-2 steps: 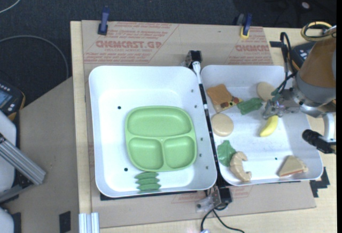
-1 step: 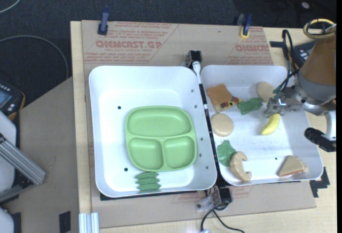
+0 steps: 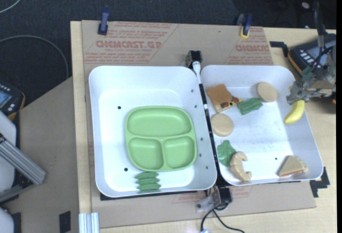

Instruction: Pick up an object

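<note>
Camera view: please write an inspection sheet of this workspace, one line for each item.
Surface: bench with cardboard sheet, two white bins side by side.
Job's things: right bin holds a yellow banana at its right edge, round cookies, green pieces, a brown toy, a sandwich wedge.
Clutter: left bin holds a green divided plate and a green ridged piece.
End effector: end effector at right bin's right rim, above the banana; finger state unclear.
Cables: cable below the bins.
Surroundings: dark floor, clamps at bench's far edge.

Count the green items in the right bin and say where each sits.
2: a green pickle-like piece near the top middle beside the brown toast piece, and a green leafy piece at the lower left against the croissant.
</note>
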Controlling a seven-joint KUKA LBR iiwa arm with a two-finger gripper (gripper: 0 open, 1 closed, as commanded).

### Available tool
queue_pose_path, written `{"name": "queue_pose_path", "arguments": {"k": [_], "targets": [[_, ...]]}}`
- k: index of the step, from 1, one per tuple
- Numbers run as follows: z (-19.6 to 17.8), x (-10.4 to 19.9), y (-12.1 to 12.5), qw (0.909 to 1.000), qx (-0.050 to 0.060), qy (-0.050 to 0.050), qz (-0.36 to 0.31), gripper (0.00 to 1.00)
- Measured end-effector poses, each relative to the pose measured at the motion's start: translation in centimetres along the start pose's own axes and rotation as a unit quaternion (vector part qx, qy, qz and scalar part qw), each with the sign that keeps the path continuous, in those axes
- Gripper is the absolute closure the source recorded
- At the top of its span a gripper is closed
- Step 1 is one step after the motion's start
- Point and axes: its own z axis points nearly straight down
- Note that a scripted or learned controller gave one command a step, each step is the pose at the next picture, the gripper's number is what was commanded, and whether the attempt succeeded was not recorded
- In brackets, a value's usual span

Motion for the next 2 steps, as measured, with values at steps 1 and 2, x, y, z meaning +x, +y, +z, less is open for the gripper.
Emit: {"name": "queue_pose_path", "arguments": {"k": [1,2], "targets": [[4.9,-4.1,3.5,1.0,0.005,0.0,0.002,1.0],[12.3,-3.8,-7.0,0.9999,0.014,0.005,0.004,1.0]]}}
